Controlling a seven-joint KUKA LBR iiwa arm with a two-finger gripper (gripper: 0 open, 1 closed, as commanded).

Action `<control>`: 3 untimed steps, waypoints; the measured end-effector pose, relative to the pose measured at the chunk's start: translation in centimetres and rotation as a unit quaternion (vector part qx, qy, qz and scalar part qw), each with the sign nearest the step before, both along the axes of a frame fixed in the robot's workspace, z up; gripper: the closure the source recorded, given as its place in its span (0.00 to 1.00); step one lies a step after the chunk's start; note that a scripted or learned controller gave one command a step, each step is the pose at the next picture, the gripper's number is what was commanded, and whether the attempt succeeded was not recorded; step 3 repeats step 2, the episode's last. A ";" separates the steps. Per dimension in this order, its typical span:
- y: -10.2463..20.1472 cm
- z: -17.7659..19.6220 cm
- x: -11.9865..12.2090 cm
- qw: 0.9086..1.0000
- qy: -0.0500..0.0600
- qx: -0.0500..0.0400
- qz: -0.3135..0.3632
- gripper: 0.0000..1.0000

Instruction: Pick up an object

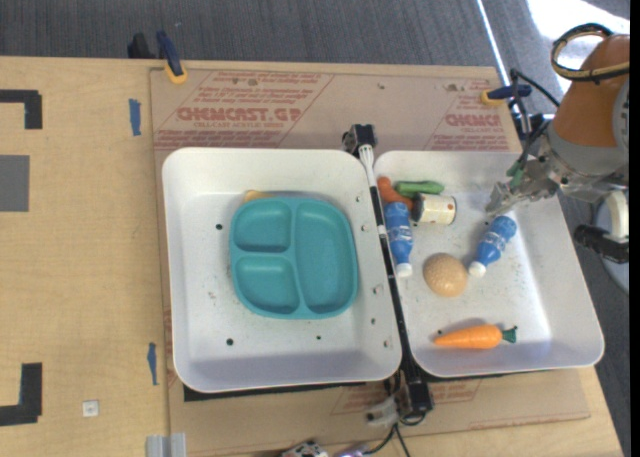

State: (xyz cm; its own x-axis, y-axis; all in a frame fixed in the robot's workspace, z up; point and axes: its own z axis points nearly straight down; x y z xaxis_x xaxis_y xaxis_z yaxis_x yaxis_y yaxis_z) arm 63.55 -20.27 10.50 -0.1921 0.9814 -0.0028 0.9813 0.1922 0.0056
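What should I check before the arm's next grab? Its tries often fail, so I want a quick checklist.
1. Tool over the right bin: ok.
2. Nothing held in the tool: cannot tell.
3. Nearest target, the small bottle, lies apart from the beige ball: ok.
4. Carrot lies alone near the front wall: ok.
5. Bottle by the divider has grasp room: not ok, it hugs the wall.
6. Finger opening: cannot tell.
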 end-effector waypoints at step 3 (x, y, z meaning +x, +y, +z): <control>12.7 8.0 -14.1 0.994 0.003 0.001 0.108 1.00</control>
